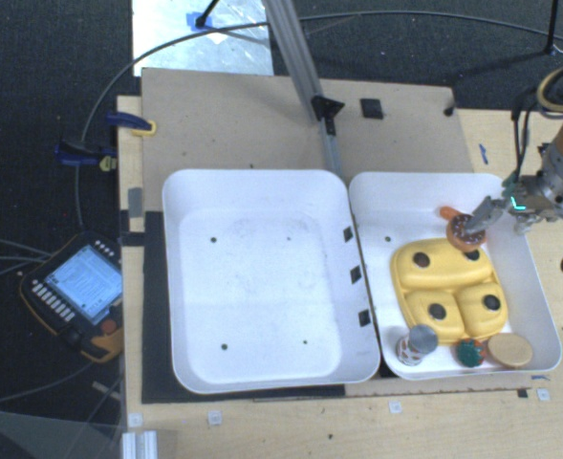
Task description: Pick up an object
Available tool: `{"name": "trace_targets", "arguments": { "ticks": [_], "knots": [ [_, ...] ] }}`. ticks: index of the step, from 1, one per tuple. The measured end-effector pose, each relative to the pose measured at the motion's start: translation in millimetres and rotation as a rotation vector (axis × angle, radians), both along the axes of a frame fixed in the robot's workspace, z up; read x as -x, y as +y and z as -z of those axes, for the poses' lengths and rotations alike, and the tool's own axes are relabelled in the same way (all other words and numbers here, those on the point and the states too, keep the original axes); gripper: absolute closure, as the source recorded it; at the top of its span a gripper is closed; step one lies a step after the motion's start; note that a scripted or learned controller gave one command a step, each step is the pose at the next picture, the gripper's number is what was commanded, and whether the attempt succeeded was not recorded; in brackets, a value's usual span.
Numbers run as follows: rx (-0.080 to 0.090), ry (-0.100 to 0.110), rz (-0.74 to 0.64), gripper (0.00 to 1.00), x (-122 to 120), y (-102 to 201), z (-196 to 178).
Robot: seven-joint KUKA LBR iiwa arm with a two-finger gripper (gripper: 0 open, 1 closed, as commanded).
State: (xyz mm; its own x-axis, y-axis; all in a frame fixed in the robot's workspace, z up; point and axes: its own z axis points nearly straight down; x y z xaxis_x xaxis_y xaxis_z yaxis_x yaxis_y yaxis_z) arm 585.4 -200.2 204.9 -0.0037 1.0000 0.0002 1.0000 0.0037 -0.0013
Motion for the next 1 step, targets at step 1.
{"name": "trace_targets", "arguments": {
  "ticks": [1],
  "knots": [
    [0.001, -0.003, -0.001, 0.0, -0.9, 0.0, -1.3]
  ]
}}
